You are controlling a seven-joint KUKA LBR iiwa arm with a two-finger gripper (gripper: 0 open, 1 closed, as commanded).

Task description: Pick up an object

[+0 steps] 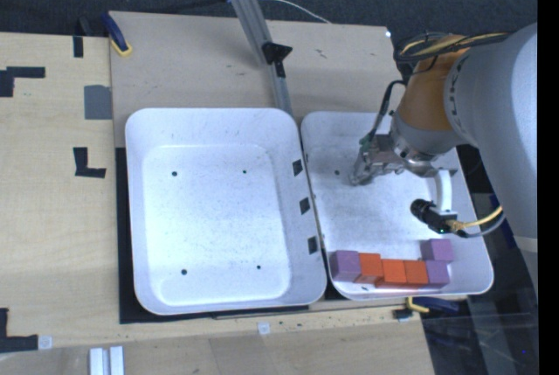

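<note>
A grey robot arm with an orange band [489, 93] reaches in from the right of the frame over the right-hand shallow white bin [345, 216]. Its two-finger gripper [362, 174] hangs mid-bin; whether it is open cannot be told, and nothing shows in it. Purple and orange blocks [393, 268] lie along the bin's lower edge, well apart from it, so the pick appears not yet done.

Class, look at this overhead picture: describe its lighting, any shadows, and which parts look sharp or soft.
In the camera view, light is even and soft; the left bin shows faint shading along its inner walls, no hard glare. The blocks in the right bin cast slight shadows. The claw looks a bit soft; the arm at the right edge is large and blurred.
</note>
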